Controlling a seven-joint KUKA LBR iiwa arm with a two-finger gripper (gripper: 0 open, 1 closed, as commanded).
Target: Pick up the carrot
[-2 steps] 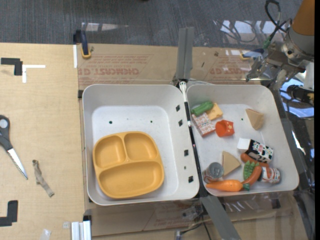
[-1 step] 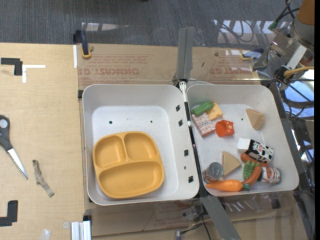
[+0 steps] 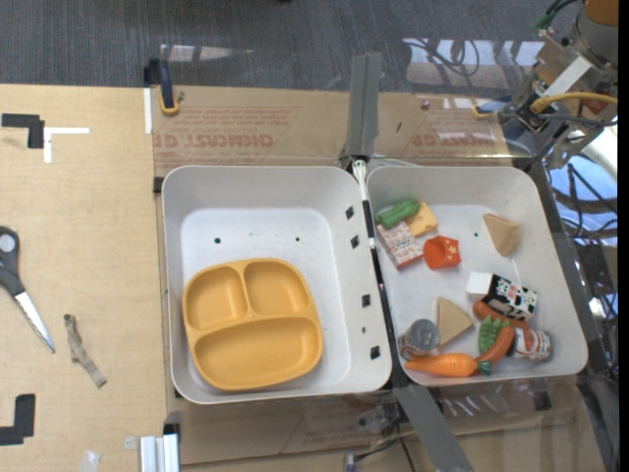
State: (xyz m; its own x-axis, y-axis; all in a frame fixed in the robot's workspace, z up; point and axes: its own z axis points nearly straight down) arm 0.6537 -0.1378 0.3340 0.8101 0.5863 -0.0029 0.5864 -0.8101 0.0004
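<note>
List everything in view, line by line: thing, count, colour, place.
bins: 2, white, side by side on the bench
divided plate: 1, yellow, left bin
carrot: 1, orange with a green top, near edge of right bin
green vegetable: 1, green, far left of right bin
red pepper: 1, red, middle of right bin
wedges: 2, tan, right bin
scissors: 1, grey, bench at far left
arm: 1, grey and orange, top right, above the bins
</note>
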